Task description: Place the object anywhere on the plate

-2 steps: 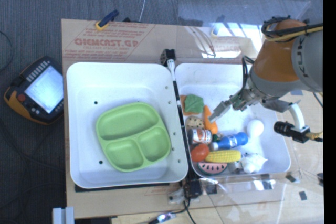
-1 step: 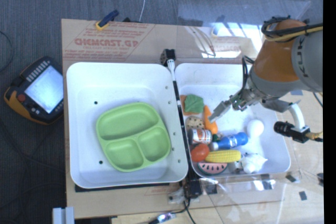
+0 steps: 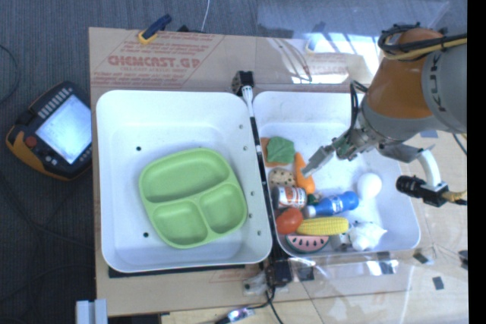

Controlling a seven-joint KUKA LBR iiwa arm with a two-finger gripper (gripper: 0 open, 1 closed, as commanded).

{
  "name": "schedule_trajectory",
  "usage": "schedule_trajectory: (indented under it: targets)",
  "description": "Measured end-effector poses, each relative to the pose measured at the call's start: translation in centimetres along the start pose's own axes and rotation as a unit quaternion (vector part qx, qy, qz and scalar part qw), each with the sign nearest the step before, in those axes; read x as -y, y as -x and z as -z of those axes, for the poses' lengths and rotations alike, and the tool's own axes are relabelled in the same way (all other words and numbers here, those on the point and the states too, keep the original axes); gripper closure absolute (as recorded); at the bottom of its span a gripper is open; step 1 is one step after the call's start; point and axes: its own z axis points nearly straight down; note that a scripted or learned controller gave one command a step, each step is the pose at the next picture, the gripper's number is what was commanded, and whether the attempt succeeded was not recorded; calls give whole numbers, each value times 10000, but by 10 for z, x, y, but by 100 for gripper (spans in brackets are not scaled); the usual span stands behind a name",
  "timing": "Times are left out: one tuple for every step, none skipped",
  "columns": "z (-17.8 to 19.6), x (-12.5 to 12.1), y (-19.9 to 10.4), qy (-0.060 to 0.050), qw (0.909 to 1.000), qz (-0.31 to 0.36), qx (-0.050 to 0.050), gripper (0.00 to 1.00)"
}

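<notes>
A light green divided plate lies in the left white bin with nothing on it. The right bin holds a pile of toy food: a green leafy piece, an orange carrot, a cookie, a small can, a blue bottle, a red tomato, a corn cob, a watermelon slice and a white egg. My gripper reaches down from the right, its tip just above the carrot beside the leafy piece.
Both bins sit on a cardboard sheet. A black clamp stands at the back where the bins meet. A teach pendant lies on the floor to the left. Another white object sits in the right bin's front corner.
</notes>
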Motion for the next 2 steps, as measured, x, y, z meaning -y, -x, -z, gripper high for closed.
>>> schedule_trajectory:
  targets:
    - [0, 0, 0, 0, 10000, 0, 0, 0]
    - [0, 0, 0, 0, 10000, 0, 0, 0]
